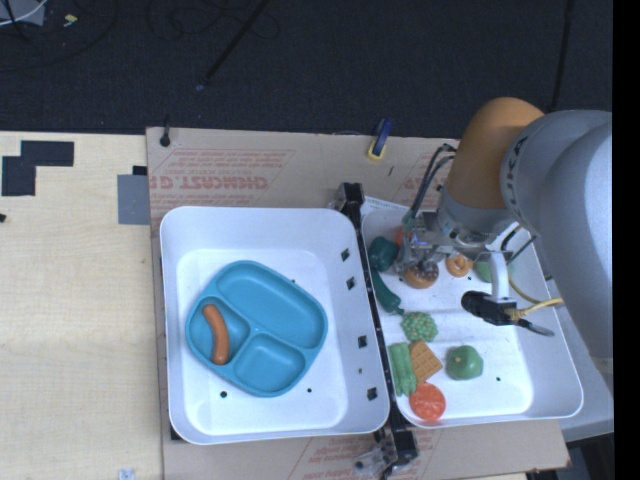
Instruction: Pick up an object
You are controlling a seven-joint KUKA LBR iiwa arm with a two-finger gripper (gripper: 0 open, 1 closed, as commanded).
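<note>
the gripper (418, 260) is seen low in the far part of the right bin (545, 393), reached in from the right beneath the grey arm (560, 198) with its orange band (492, 148). whether anything is pinched cannot be told, since the tip is buried among cables and small items.

just beneath the tip a brown round piece (420, 276) is lying, and a small ring-shaped pastry (459, 265) is just to its right. the brown piece is judged to be the thing aimed at. it looks roughly round, so no clear long axis or pointing direction can be read from it; any closing direction should serve, provided the neighbours are cleared.

for the step to be done well, the descent should be kept straight down over the middle of the brown piece, and the close should be made only once the piece sits squarely within the grasp. the dark green item (383, 254) touching on the left and the pastry on the right are crowding it, so a nudge sideways is a risk. a slow lift would be advised, so a slip can be noticed.

nearer in the same bin lie a green leafy piece (420, 325), a long green vegetable (401, 367) lying near-to-far, an orange cracker (425, 360), a green pepper (464, 363) and a red tomato (428, 403). in the left bin (190, 408), well apart, a blue divided plate (285, 318) bears a sausage (216, 332), its long axis also near-to-far.
</note>
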